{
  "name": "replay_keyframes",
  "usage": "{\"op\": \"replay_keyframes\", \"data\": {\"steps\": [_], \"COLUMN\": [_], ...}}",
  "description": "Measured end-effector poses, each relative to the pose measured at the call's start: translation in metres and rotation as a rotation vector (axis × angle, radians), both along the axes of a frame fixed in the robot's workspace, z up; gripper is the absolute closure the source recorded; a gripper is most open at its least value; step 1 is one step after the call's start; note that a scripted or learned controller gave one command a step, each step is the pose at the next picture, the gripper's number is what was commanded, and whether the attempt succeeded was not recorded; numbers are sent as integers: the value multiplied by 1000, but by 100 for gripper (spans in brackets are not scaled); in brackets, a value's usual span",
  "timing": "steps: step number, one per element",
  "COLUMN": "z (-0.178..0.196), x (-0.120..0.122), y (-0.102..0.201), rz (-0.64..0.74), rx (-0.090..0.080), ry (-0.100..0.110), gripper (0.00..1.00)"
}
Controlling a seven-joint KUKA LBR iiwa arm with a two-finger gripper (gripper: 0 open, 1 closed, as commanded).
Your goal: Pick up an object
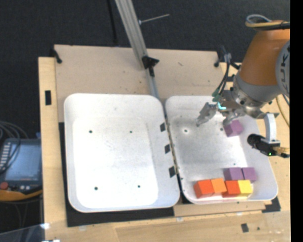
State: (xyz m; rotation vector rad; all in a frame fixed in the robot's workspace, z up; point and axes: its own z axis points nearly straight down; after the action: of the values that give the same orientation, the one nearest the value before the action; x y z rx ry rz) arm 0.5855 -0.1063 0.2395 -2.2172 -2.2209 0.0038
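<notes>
Blocks are lined up closest to the camera, along the near wall of the right bin (192, 110): orange ones (217, 187), a yellow one (245, 187), two purple ones (242, 174) just behind. Further back in that bin, a purple block (234, 128) is seen right under the gripper (219, 113), whose fingers look spread; whether it's actually pinched can't be told.
</notes>
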Motion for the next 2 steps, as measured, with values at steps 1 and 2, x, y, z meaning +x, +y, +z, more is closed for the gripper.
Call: {"op": "replay_keyframes", "data": {"steps": [1,2], "z": [2,-43], "x": [1,7], "y": [0,-4], "rz": [-2,-5], "rx": [-1,-2], "ry": [-5,0], "gripper": [0,0]}}
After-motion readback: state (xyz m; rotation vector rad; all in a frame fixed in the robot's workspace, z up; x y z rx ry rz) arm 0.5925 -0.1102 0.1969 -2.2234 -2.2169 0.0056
